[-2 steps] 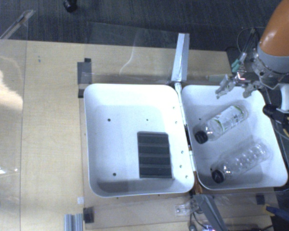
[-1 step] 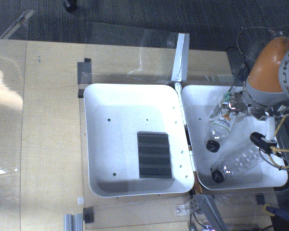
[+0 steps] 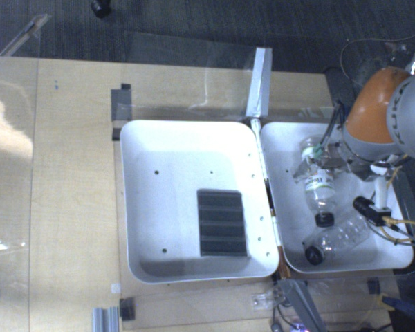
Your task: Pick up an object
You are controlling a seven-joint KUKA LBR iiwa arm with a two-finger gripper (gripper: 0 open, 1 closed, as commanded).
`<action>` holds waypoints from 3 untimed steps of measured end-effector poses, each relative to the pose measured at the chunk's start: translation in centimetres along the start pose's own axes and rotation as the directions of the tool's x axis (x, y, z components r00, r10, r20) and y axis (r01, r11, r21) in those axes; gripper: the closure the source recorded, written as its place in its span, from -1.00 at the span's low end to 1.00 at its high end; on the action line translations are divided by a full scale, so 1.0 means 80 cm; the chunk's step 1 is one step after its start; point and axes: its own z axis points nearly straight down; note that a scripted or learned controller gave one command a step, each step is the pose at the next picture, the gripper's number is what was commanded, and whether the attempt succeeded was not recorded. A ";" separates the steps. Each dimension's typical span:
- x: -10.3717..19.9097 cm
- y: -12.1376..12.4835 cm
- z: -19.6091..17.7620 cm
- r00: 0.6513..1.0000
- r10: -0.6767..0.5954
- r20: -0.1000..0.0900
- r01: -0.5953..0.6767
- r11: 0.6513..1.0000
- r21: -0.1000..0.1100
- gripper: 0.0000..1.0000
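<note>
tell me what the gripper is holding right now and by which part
It cannot be told. The gripper is down at the upper clear bottle in the right bin, near its base end, but the view does not show the bottle between its fingers.

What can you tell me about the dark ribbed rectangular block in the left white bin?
The dark ribbed rectangular block is almost black, matt, probably plastic or rubber. Its top shows four raised bands running across its width, with grooves between them. It lies flat on the floor of the left white bin, in the near right part, its long side pointing toward the near wall. Nothing else touches it; the bin walls stand apart from it.
</note>
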 end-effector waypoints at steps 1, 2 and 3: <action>-0.060 -0.063 -0.061 1.000 0.023 0.001 -0.023 1.000 0.005 -1.00; -0.072 -0.025 0.001 0.999 -0.039 0.001 0.039 0.999 0.001 -1.00; -0.063 -0.052 -0.012 0.974 -0.224 -0.001 0.224 0.974 0.004 -1.00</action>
